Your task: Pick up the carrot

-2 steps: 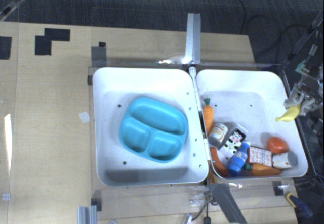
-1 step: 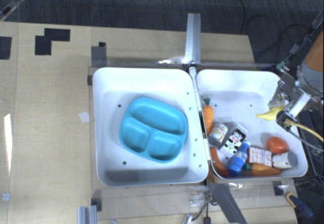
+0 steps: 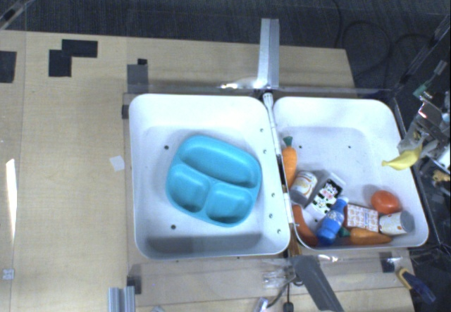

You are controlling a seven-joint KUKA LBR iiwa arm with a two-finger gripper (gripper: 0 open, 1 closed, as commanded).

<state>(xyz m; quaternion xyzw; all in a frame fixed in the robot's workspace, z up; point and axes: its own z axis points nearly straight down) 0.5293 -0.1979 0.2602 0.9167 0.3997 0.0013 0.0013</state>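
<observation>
Over at the right edge of the frame sits the gripper [image 3: 431, 125], just past the right wall of the right bin [image 3: 331, 127]. It is dark and partly cut off, so I cannot tell if it is open or closed. A yellow banana [image 3: 401, 159] is just below it, at the bin's right rim. I cannot tell if the gripper touches it.

The carrot [image 3: 289, 161] is well apart from the gripper, on the other side of the same bin. It lies along the bin's left wall, orange with a little green top that points to the upper part of the frame.

Lower in that bin is a pile of small things: a little can [image 3: 304, 186], a black and white box [image 3: 325, 196], a blue bottle [image 3: 331, 221], a round orange thing [image 3: 385, 200] and a red and white packet [image 3: 361, 217].

The left bin [image 3: 151, 134] holds a blue tray [image 3: 213, 180] with three parts. Both bins sit on the light brown desk [image 3: 63, 184].
</observation>
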